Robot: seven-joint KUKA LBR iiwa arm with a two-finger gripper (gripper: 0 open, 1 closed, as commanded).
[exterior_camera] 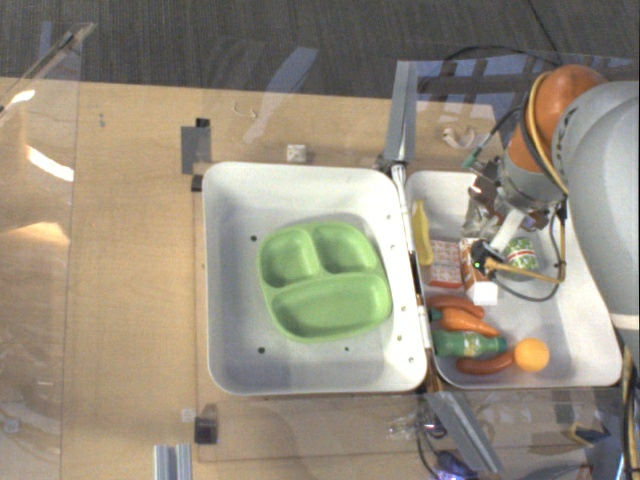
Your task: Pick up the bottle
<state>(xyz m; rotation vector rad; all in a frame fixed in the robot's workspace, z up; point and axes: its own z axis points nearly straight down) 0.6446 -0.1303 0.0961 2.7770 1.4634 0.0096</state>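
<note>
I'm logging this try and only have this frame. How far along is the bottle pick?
Done: the arm is over the right bin, with the gripper near the bin's upper part. In hand: nothing visibly gripped. Left: the green bottle lies at the bin's lower edge among the toy food, apart from the gripper, not yet lifted.

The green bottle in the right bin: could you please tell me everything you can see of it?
The green bottle lies on its side near the front of the right bin, long axis roughly left to right. It looks like glossy plastic with a paler label band; its cap is too small to make out. A carrot lies right behind it and a brown sausage right in front. The gripper is farther back, apart from it.
</note>
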